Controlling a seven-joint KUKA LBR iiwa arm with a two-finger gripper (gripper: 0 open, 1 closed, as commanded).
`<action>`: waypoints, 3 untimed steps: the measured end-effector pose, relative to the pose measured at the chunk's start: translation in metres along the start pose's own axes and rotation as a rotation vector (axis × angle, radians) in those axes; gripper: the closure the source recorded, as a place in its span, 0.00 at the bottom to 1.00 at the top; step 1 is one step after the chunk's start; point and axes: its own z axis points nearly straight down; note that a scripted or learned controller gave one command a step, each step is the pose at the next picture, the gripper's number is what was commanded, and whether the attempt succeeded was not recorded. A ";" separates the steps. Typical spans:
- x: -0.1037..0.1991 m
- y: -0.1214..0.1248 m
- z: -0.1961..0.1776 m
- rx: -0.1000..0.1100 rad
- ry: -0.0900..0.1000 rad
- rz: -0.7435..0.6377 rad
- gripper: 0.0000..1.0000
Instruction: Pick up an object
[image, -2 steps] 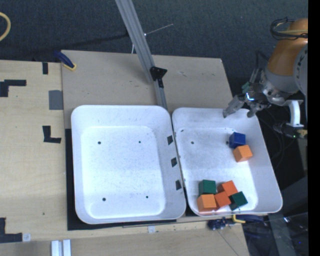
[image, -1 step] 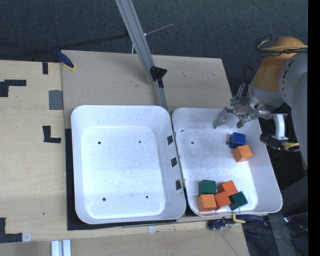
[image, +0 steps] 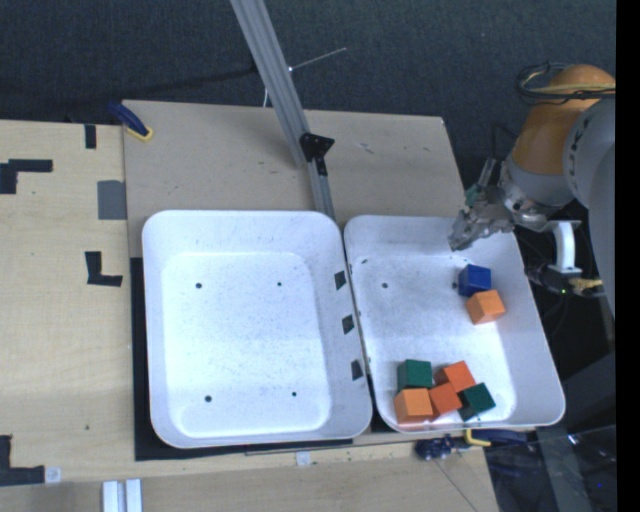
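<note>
Meanwhile, nothing was lifted yet: the gripper (image: 466, 236), its finger state impossible to tell, hovered just beyond the blue block (image: 476, 277).

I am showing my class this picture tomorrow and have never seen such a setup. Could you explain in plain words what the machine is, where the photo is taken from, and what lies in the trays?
One fixed camera looks down at a slant on a bench. The grey and orange robot arm reaches in from the right; its gripper hangs over the right bin, above a blue block and an orange block. Nothing is seen between its fingers. More orange and green blocks cluster at that bin's near edge. The left bin sits beside it.
</note>
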 end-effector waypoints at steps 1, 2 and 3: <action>0.001 0.004 -0.043 -0.005 0.000 0.001 1.00; 0.002 0.009 -0.107 -0.008 -0.001 0.001 1.00; 0.003 0.010 -0.153 -0.006 0.000 0.001 1.00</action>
